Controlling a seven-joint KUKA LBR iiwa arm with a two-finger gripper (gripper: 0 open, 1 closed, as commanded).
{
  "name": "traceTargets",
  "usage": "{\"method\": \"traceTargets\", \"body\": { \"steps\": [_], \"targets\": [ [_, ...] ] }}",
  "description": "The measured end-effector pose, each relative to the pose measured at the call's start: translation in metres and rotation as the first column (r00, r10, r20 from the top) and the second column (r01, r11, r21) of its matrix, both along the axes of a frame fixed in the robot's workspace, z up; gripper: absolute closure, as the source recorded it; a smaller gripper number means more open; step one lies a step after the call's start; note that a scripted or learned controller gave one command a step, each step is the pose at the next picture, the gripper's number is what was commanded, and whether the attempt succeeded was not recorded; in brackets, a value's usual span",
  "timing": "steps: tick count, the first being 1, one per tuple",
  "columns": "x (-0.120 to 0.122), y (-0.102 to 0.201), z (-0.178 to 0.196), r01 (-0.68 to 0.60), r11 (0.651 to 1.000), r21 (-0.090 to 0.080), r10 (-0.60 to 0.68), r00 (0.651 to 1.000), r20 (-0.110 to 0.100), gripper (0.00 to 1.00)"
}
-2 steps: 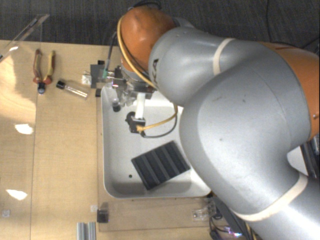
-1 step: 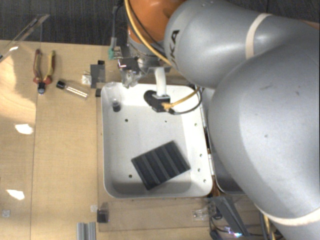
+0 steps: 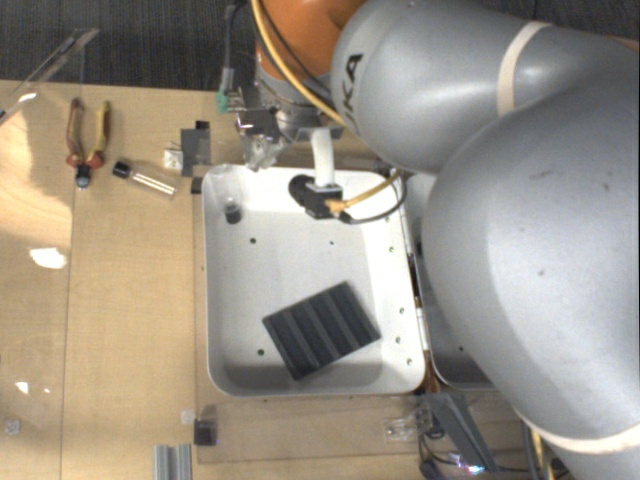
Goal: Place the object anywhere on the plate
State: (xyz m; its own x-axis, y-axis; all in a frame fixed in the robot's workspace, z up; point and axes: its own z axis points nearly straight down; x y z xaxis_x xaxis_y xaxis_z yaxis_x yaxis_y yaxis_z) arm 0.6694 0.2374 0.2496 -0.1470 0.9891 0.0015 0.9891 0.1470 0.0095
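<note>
You are looking down on a pale wooden bench (image 3: 120, 318) with dark carpet beyond its far edge. The white bin (image 3: 225, 368) sits at the middle of it. A ribbed black slab (image 3: 322, 330) lies flat in the near half of the bin, turned at a slant and clear of the walls. A small grey piece (image 3: 232, 211) rests in the far left corner of the same bin, well apart from the slab. It is too small to identify, though it may be the object you want moved.

The gripper (image 3: 268, 143) hangs over the bin's far rim, between the two things and touching neither. Shadow and cables clutter it, so you cannot tell whether it is spread or pressed together. A yellow cable (image 3: 370, 196) loops just beside it. The grey arm (image 3: 520, 218) covers the right side, with the orange band (image 3: 300, 18) at the far end. A corner of the second bin (image 3: 455, 371) shows under it.

On the bench to the far left lie red-handled pliers (image 3: 88, 136) and a small tube (image 3: 145, 178).
</note>
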Motion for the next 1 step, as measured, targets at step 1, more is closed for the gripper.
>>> {"method": "traceTargets", "body": {
  "steps": [1],
  "targets": [
    [0.0005, 0.0009, 0.0110, -0.004, 1.000, 0.001, 0.004, 1.000, 0.003, 1.00]
  ]
}}
